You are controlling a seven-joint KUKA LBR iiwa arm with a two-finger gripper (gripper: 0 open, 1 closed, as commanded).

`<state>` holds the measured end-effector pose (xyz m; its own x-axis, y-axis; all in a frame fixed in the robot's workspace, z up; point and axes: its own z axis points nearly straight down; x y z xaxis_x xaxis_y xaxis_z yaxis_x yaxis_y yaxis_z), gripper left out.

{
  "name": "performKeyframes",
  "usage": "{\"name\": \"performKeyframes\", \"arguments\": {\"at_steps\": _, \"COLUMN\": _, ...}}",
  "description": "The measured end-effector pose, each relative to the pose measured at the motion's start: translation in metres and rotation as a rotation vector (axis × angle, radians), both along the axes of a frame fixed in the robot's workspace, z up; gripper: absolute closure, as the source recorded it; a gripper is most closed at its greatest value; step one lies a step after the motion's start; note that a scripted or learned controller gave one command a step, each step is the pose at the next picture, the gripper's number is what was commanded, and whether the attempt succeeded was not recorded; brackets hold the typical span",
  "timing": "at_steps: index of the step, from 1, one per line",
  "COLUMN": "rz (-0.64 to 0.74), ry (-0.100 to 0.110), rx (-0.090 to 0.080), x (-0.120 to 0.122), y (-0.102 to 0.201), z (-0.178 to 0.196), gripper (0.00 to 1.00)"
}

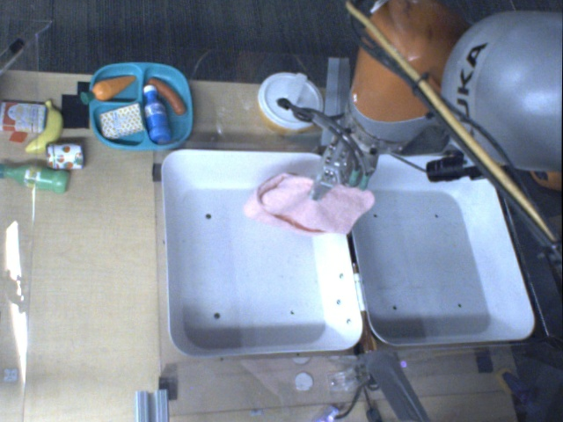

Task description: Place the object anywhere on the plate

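The only writing I could read stood on the robot arm (506, 86) itself: dark capital letters on its grey casing, running sideways, of which "UKA" showed, the start of the word lost at the edge of the shell. A small carton (19, 117) at the far left of the counter (88, 280) carried red and white printing, and a little can (65, 156) beside it had a patterned label, but both were too small and blurred to make out any words.
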<state>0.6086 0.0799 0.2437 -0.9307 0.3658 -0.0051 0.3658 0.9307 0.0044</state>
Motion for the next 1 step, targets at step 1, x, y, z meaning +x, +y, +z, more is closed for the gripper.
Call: {"name": "performKeyframes", "arguments": {"at_steps": 1, "rz": 0.378, "ry": -0.002, "rx": -0.001, "x": 0.0012, "y": 0.0549, "z": 0.0023, "gripper": 1.00}}
